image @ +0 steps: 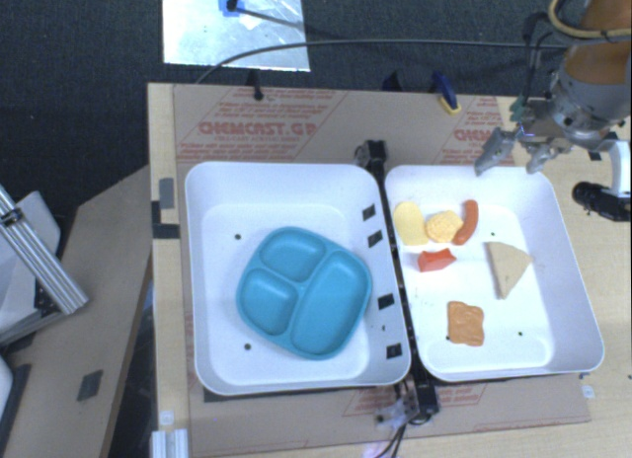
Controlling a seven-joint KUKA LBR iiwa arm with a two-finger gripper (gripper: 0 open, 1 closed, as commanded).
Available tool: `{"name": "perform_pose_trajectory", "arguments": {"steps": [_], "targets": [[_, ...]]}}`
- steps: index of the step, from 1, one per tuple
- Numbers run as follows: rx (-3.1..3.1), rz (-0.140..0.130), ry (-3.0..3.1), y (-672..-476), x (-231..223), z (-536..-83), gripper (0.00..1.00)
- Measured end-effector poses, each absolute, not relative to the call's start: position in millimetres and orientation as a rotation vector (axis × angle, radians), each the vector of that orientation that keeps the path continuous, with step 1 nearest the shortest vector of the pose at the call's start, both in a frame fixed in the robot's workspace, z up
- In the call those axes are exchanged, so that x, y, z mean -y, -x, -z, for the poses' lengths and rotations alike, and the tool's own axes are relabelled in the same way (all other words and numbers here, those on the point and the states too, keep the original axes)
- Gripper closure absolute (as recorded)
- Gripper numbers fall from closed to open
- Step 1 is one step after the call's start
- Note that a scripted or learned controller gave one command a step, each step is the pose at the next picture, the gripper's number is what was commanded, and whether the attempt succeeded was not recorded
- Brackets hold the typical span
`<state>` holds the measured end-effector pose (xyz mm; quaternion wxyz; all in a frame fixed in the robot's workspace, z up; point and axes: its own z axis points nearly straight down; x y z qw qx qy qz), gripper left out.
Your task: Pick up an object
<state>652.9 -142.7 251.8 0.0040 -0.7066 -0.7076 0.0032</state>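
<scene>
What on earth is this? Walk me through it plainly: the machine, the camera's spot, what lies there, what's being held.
This is one picture from a camera fixed above a workbench, looking down at a slant. The machine at the upper right is a robot arm, grey with an orange band, ending in a two-finger gripper whose fingers are spread apart with nothing between them. It hangs over the far edge of the right bin.

Two shallow white bins sit side by side. The left bin holds a blue divided plate. The right bin holds toy food: a pale yellow piece, a yellow ridged piece, an orange-red sausage, a small red piece, a tan wedge and an orange biscuit-like piece.

Its job is to pick one object up; nothing is held now.
</scene>
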Motion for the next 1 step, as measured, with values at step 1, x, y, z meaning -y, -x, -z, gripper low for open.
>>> {"name": "perform_pose_trajectory", "arguments": {"steps": [1], "targets": [[2.227, 0.001, 2.219, -654.9, 142.3, -259.7, 0.0]]}}
